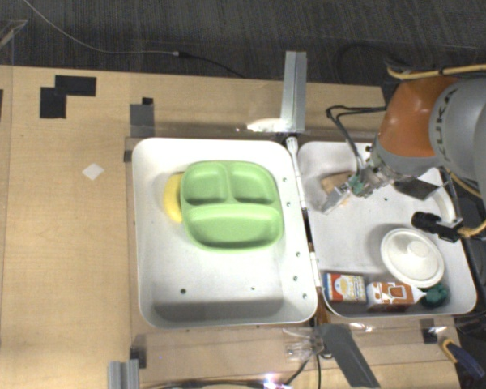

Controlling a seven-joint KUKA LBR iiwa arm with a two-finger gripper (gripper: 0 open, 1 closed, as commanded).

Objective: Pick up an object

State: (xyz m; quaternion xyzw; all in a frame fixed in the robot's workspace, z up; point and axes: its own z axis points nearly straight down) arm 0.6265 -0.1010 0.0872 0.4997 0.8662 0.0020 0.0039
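Gripper (338, 194) low in right bin (352, 241), by brown object (334, 181); finger state unclear. White bowl (411, 257), carton (366, 291) apart, ungrasped.

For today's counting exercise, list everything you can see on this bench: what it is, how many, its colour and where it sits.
shallow white plastic bins: two, white, side by side on the bench
green divided plastic plate: one, green, left bin
yellow object: one, yellow, partly under the plate's left edge
white round bowl: one, white, right bin
small printed carton: one, red-brown and white, right bin's near edge
small dark green object: one, right bin's near right corner
grey arm with orange band: one, over the right bin
gripper: one, low over the right bin's far left
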